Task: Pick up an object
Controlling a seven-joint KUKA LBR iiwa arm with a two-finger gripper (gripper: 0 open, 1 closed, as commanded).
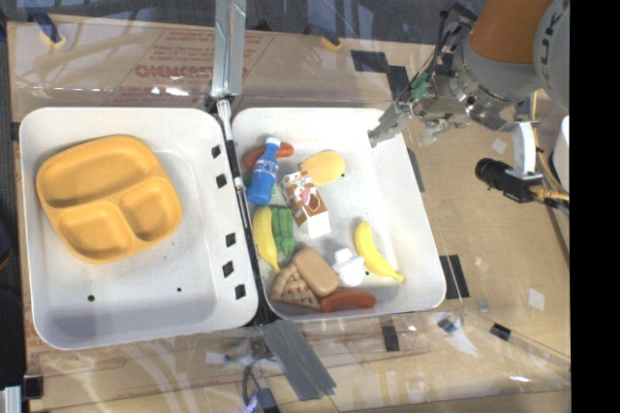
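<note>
Lying in the right bin (407, 237) at frame centre: blue bottle (263, 174) with red cap, small carton (306, 203), yellow lemon-like piece (325, 167), two bananas (376, 252) (263, 237), green pod (284, 231), waffle (291, 286), brown bread-like piece (316, 271), sausage (347, 301), small white item (348, 267). All clustered toward the bin's left and lower part, several touching. Gripper (386, 130) hangs at the bin's upper right rim, apart from the toys, nothing visible between its tips; open or closed, cannot tell. Left bin (126, 304) holds a yellow divided tray (107, 196).
</note>
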